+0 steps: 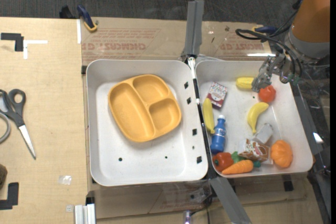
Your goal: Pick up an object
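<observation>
Camera view: arm [313, 13] lowered over right bin [302, 113] (far corner).

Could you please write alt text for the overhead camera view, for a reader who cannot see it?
The arm's end effector hovers in the right bin, beside a red tomato and among toy bananas, a blue bottle and a carrot. The left bin holds a yellow divided plate; scissors lie on the bench.
</observation>
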`<state>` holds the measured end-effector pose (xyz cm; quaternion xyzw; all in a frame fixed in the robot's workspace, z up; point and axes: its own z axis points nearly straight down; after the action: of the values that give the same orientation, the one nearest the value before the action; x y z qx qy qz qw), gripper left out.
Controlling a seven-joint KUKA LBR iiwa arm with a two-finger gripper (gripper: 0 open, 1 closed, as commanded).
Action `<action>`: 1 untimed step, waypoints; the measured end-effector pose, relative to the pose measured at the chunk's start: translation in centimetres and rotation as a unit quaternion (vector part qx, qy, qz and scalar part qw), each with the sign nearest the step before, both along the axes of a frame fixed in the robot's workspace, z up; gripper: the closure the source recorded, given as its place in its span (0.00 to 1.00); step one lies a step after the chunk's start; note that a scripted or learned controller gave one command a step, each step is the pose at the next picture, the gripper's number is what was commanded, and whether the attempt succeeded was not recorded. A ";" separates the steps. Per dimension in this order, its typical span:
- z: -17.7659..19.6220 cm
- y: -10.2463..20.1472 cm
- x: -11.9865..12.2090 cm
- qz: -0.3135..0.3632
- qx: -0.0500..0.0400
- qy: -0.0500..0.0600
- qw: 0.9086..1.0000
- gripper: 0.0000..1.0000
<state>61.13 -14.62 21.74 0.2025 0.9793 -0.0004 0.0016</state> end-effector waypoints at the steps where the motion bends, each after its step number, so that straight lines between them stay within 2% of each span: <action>1: -12.5 -2.4 -6.1 0.039 0.000 0.000 0.999 1.00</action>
<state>55.01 -17.07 9.19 0.1646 0.9864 -0.0003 0.0011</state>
